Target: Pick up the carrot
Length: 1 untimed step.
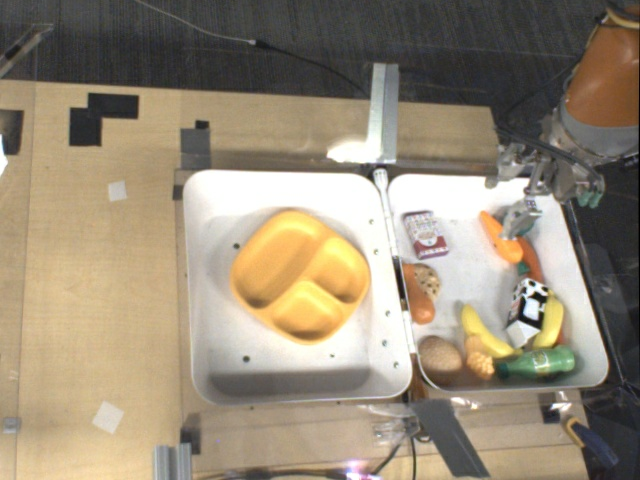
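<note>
At the near edge of the right bin lie a green bottle on its side, a brown potato-like lump in the near left corner, and a yellow banana between them. Just beyond sit a black-and-white carton with a second banana curved along its right side. Against the bin's left wall are a speckled cookie-like piece and a reddish sausage shape, and farther still a small red-and-white packet. The left bin holds a yellow divided tray near its middle. The carrot lies in the far right part of the right bin, slanting toward the near right. The gripper hangs right above it, its fingers close around the carrot's far end, though I cannot tell whether they are open or closed. The arm rises at the far right over the desk.
</note>
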Motion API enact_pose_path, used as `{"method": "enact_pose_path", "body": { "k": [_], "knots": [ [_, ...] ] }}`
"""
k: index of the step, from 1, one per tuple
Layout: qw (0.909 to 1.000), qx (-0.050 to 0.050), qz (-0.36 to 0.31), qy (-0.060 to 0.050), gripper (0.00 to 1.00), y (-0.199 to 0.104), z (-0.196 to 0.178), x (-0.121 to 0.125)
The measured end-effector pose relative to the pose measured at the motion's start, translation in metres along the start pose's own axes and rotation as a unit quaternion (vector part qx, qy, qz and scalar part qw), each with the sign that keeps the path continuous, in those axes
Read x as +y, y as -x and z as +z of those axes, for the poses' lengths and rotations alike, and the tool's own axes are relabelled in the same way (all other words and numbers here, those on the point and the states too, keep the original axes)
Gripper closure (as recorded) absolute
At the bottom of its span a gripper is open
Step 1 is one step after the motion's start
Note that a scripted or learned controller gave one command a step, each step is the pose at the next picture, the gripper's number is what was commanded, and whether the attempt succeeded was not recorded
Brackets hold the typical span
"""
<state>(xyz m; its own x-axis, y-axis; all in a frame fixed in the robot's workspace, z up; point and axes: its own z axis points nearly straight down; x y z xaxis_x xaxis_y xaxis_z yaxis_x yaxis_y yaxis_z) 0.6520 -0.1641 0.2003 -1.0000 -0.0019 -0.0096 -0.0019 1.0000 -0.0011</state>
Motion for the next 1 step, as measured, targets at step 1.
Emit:
{"method": "enact_pose_path", "body": {
  "k": [1],
  "knots": [
    [0.9998, -0.011, 0.018, -0.002, 0.00, 0.0091, 0.0763, -0.0058]
  ]
}}
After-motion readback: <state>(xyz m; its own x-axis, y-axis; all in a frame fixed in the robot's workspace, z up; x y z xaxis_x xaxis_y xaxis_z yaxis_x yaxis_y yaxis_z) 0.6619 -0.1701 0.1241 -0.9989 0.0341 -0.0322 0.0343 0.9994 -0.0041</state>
